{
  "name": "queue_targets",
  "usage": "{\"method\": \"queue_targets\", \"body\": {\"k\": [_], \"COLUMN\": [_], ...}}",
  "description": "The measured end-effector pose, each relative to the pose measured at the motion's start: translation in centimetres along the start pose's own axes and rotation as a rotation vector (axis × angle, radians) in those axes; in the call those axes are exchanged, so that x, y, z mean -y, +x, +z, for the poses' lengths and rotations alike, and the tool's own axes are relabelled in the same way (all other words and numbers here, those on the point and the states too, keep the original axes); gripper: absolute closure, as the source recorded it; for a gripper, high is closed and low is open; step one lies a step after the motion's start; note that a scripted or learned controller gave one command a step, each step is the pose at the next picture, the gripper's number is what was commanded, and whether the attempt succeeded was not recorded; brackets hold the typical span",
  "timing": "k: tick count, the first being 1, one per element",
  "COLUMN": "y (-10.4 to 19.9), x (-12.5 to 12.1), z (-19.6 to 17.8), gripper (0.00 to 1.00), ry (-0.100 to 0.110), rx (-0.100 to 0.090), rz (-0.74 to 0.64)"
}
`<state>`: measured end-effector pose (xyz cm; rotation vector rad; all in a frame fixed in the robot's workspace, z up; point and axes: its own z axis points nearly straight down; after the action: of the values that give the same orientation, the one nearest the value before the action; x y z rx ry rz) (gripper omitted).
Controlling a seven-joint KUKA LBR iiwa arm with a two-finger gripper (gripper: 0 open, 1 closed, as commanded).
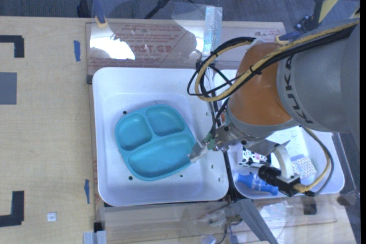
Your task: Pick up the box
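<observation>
White right bin point(338, 179): what looks like the box point(302, 167), pale with dotted print, lies toward its right edge, partly under the arm. Tool point(199, 151): at the left bin's point(114, 88) right edge, beside the blue plate point(155, 141). Its opening cannot be told, and no load is seen. Advice: shift to the right bin, centre over the box, descend squarely.

A teal divided plate point(155, 141) lies in the left white bin point(114, 86).

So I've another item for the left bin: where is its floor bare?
Left bin: bare along the far wall beyond the teal plate, and a strip along the near wall. Crowded: the plate's right edge, where the tool sits, and the right bin under the arm.
</observation>
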<state>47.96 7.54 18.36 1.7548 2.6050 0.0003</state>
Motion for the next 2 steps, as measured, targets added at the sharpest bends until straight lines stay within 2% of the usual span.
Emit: {"method": "queue_targets", "body": {"k": [1, 2], "y": [1.1, -10.2], "x": [-0.6, 0.8], "z": [4.1, -2.1], "gripper": [0.0, 0.0], "ry": [-0.008, -0.002], "rx": [-0.003, 0.001], "rz": [-0.078, -0.294]}}
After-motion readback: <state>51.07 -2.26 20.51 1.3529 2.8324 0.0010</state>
